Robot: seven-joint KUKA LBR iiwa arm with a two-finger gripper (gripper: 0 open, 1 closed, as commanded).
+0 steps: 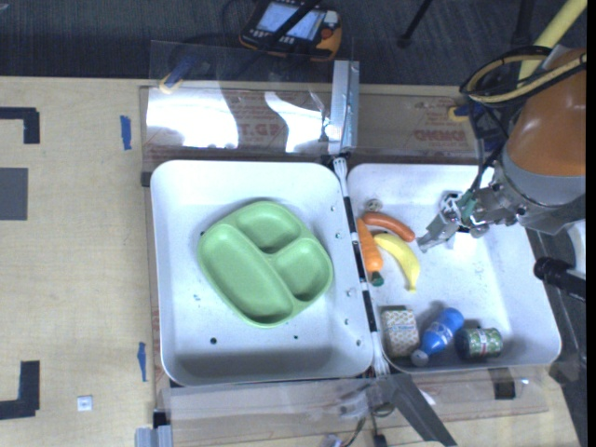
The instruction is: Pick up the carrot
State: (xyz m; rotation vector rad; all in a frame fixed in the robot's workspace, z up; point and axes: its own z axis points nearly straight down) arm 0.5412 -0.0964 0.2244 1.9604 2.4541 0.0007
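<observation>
The carrot (370, 252) is orange with a green stub at its near end. It lies along the left wall of the right bin (521, 287), pointing toward the front. A yellow banana (401, 255) lies just to its right, and an orange-red sausage-shaped piece (387, 223) rests across the carrot's far end. My gripper (434, 237) hangs low over the right bin, to the right of the banana and apart from the carrot. I see nothing held in it.
In the left bin (177, 250) sits a green divided plate (266, 262). At the right bin's front lie a small patterned box (399, 330), a blue bottle (440, 331) and a green can (480, 342). The arm's grey and orange body (549, 147) looms over the bin's right side.
</observation>
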